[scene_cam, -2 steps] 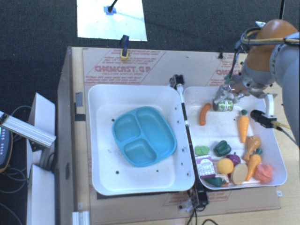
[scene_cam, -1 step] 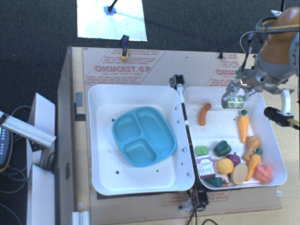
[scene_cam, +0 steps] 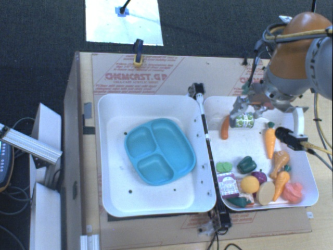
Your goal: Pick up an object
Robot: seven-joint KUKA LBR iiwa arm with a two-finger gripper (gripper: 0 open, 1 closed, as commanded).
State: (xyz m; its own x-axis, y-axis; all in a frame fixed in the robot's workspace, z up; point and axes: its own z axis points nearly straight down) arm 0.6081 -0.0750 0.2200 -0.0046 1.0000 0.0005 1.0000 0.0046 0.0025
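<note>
**Gripper low over can in right bin**

Grey two-finger gripper [scene_cam: 243, 112] sits at the far end of the right white bin [scene_cam: 307, 191], fingers around a small green-and-white can [scene_cam: 243, 121]; can't tell if they pinch it. Small orange carrot [scene_cam: 225, 128] just left of the can. Left white bin [scene_cam: 112, 139] holds a blue three-compartment plastic tray [scene_cam: 159, 151].

Place: robotics lab | cues: bench [scene_cam: 156, 69] with white bins [scene_cam: 112, 155], loose cables [scene_cam: 15, 191], dark carpet [scene_cam: 36, 35]

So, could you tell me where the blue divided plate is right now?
The blue divided plate lies in the left bin, near its middle, across the divider from the toy food in the right bin.
</note>
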